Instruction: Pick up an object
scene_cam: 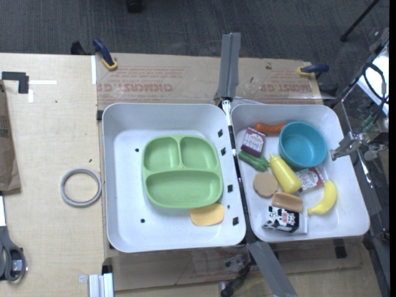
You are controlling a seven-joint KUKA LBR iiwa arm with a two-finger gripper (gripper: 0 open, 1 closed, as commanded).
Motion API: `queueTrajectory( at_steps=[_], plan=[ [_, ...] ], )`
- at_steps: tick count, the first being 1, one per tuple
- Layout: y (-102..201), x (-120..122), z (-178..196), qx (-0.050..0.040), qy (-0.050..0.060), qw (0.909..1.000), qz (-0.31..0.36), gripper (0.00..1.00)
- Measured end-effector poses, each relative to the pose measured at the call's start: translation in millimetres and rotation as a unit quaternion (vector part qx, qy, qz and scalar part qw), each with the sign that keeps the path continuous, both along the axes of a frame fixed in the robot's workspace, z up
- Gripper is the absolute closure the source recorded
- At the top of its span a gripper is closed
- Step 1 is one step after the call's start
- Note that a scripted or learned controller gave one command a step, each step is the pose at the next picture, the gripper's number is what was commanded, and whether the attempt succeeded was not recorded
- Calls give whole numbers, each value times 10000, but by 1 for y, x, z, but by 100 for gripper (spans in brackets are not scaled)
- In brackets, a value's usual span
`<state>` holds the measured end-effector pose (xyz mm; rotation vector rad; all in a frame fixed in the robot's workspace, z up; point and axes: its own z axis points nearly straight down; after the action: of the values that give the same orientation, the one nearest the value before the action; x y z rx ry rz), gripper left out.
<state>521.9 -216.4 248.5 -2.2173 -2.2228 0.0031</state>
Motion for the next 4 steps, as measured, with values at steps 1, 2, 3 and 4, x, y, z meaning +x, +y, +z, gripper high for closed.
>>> queueTrajectory(
  at_steps=[1, 2, 3, 4],
  plan=[
    [-2, -1, -120, 20, 12, 9986, -530, 0],
    [-3, -1, -111, 10, 7, 9985, -542, 100],
    [-3, -1, -111, 16, 10, 9985, -542, 0],
    [8, -35, -158, 17, 1, 9992, 410, 0]
  ],
)
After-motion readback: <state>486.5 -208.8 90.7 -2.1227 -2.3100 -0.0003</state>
